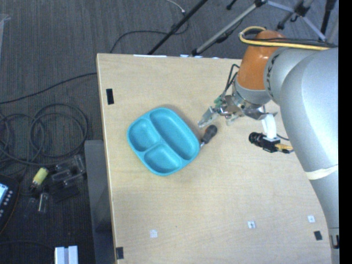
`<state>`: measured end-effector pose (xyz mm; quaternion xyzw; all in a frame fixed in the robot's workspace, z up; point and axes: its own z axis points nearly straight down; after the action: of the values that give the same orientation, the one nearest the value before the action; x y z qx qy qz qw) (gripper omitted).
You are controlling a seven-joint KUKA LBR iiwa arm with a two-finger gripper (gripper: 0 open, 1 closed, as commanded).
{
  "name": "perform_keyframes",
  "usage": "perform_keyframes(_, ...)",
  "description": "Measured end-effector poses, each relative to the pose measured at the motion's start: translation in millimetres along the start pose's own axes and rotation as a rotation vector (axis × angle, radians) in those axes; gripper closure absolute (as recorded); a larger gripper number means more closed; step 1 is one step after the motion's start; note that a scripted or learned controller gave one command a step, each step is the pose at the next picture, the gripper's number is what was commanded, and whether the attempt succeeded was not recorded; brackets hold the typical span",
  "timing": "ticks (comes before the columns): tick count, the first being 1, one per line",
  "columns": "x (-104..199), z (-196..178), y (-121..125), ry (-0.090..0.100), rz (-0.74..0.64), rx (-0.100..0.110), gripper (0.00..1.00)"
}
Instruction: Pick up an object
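Observation:
A light blue divided plate (163, 141) with three compartments lies on the pale wooden bench top (220, 202), left of centre. Nothing lies in its compartments. My gripper (207, 126) reaches in from the right and hangs just beside the plate's right rim. One silver finger (207, 116) points left above the rim. The other, darker finger (208, 135) sits lower and touches or nearly touches the rim. The gripper is open and nothing shows between its fingers.
The bench's left edge (105, 147) drops to a dark floor with cables and small gear (55, 175). Tripod legs (247, 4) stand beyond the far edge. Small black markers (110, 96) sit on the bench. The arm's grey body (313, 114) covers the right side.

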<state>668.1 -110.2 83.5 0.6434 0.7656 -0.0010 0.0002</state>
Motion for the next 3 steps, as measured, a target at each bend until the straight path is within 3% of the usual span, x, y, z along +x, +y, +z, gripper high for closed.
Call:
perform_keyframes(1,21.4,0.3,-62.1,0.001,0.038,0.002,0.0)
perform_keyframes(2,22.3,-8.0,-62.2,0.004,0.038,0.003,1.0)
perform_keyframes(3,22.4,-7.9,-62.3,0.004,0.037,0.003,0.0)
